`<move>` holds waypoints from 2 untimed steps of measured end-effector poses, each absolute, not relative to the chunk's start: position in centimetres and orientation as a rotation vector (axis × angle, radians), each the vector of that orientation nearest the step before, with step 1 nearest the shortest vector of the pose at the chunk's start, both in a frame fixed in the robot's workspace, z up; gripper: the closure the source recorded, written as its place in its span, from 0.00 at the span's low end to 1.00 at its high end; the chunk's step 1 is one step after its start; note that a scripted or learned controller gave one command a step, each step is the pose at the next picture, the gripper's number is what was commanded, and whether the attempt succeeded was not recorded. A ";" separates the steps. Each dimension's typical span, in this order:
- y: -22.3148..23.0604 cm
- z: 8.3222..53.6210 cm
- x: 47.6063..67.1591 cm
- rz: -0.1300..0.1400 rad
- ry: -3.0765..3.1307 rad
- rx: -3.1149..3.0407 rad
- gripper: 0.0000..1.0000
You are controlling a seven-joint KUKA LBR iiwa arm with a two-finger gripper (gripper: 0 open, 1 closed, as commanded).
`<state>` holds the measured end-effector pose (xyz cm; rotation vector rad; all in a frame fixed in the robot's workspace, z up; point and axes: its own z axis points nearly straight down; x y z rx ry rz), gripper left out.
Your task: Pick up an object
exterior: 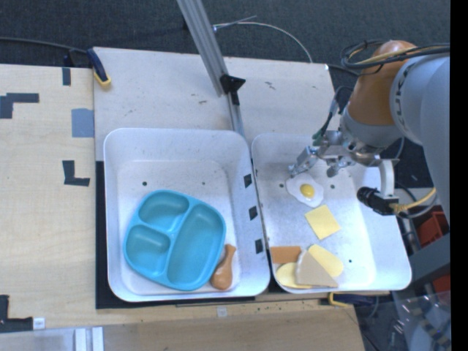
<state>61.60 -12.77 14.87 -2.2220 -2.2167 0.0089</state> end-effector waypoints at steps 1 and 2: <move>-19.3 27.2 62.3 -0.004 -2.226 -2.230 0.00; -17.2 19.4 63.5 0.008 -2.219 -2.215 0.00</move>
